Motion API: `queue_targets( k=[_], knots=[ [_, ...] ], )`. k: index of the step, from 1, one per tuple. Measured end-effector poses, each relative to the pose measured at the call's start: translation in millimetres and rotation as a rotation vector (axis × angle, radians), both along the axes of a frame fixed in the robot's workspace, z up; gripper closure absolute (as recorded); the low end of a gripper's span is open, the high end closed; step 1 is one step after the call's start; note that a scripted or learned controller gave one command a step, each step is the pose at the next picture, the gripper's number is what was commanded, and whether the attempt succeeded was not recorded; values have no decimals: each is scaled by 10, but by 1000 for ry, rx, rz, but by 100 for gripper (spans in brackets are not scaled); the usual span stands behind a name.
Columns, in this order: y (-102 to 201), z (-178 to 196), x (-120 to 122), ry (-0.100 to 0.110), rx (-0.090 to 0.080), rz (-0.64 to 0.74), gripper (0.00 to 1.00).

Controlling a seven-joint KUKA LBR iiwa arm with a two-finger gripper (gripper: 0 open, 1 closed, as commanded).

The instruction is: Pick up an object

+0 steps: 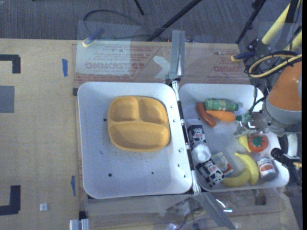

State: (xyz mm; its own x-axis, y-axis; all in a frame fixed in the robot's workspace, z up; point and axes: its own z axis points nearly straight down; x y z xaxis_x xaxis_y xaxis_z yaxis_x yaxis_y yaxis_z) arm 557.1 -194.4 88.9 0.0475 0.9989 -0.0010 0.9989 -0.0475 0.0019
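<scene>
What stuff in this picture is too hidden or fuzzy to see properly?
- Gripper, camera view: small and blurred, so its grip can't be read.
- Arm: cut off by the right edge.
- Carton print: too small to read.
- Small jar label: too blurry.
- Banana: its end tucks behind the cow-print carton.

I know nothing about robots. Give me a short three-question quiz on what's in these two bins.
1. True or false: the yellow divided plate lies in the left bin.
2. Which lies next to the green bottle? A) carrot B) banana C) small jar
3. Fill in: the arm's end effector hangs over the ____ bin.

Key: 1 true. 2 A. 3 right; it is over the right bin, near its far right side.
</scene>
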Motion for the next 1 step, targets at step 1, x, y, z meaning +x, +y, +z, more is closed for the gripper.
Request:
queue_targets(
  k=[1],
  knots=[
    [508, 1317, 297, 2, 0, -142, 100]
  ],
)
